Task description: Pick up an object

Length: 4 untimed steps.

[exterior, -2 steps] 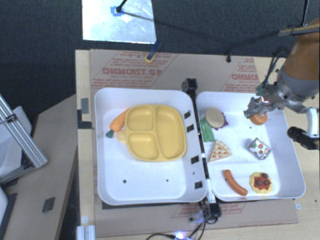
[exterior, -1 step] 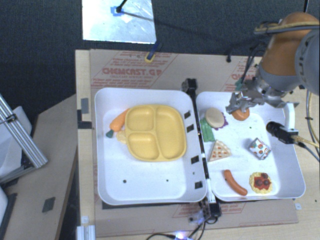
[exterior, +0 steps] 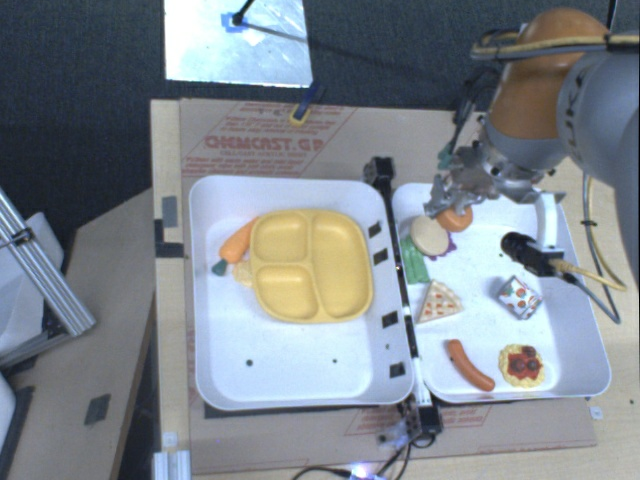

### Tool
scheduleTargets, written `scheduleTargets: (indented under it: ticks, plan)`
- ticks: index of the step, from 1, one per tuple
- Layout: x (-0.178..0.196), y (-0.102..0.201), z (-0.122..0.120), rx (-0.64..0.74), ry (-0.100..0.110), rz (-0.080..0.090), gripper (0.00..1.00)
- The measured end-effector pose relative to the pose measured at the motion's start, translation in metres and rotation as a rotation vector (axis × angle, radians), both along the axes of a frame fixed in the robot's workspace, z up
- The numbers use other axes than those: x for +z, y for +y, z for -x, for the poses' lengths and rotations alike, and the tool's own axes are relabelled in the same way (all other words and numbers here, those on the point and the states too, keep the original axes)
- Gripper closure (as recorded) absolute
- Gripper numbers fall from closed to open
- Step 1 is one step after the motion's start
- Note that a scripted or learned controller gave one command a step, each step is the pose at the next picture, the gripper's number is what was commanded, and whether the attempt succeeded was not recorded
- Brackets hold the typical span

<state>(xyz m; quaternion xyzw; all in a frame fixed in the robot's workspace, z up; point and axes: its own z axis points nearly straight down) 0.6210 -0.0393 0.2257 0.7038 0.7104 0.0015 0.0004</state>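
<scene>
- We find the claw (exterior: 448,200) low over the far-left corner of the right bin (exterior: 572,350). We cannot tell whether it is spread or pressed together.
- An orange-red round item (exterior: 459,219) lies right at the claw's tip; a grasp on it cannot be confirmed.
- A tan bun (exterior: 430,236) lies just beside that item, with a green piece (exterior: 412,260) by the bin's left wall.
- We also note in that bin a pizza slice (exterior: 438,302), a sausage (exterior: 470,365), a foil-wrapped cube (exterior: 518,298) and a red-topped disc (exterior: 523,365).
- The left bin (exterior: 300,373) holds a yellow divided plate (exterior: 305,265) with a carrot (exterior: 237,241) touching its left edge.
- Both bins rest on the worktop (exterior: 260,140).
</scene>
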Motion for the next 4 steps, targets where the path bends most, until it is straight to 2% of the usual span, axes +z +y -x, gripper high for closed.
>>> scheduleTargets:
  ticks: [1,2,3,4]
  plan:
    - [-0.011,0.052,-0.016,0.0,0.0,0.0,1.0]
    - [-0.009,0.078,-0.032,-0.002,-0.001,0.0,1.0]
    - [0.008,0.069,-0.025,-0.008,0.0,0.001,1.0]
    - [0.005,0.078,-0.035,-0.005,-0.001,0.002,1.0]
